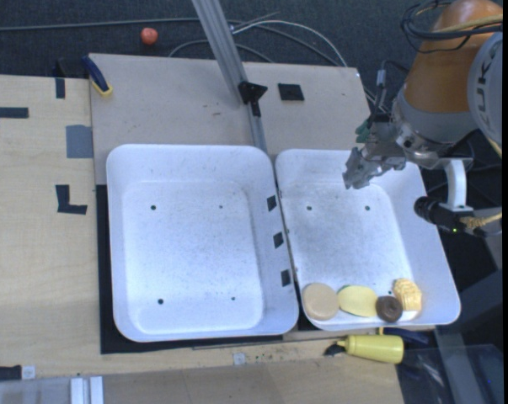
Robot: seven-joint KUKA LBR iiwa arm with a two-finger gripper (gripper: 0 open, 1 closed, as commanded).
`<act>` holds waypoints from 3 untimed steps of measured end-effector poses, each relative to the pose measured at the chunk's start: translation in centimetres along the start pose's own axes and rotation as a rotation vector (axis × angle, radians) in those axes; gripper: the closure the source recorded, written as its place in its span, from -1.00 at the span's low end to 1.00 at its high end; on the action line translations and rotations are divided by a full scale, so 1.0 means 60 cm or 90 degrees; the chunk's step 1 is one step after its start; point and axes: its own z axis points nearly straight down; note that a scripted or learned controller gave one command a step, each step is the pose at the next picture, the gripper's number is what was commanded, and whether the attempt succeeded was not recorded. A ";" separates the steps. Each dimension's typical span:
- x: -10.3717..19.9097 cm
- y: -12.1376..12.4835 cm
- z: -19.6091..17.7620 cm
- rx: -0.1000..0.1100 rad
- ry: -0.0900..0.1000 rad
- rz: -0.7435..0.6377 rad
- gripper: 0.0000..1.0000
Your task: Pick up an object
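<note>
Hovering at the right bin's point(422, 225) far end, the gripper point(359, 175), whose grip state I cannot tell, would find the small corn piece point(407, 294) at the near edge light, stiff, best pinched across its sides.

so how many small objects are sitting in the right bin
4, all along its near edge: a round tan disc, a pale yellow oval piece, a dark brown ring, and a yellow ridged corn-like piece. None looks hidden.
</note>
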 end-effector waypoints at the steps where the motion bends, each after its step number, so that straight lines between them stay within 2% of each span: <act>1: 0.083 0.010 0.039 0.001 0.000 -0.001 1.00; 2: 0.172 0.011 0.039 0.000 0.000 -0.001 1.00; 3: 0.253 0.039 0.070 0.001 0.000 0.000 1.00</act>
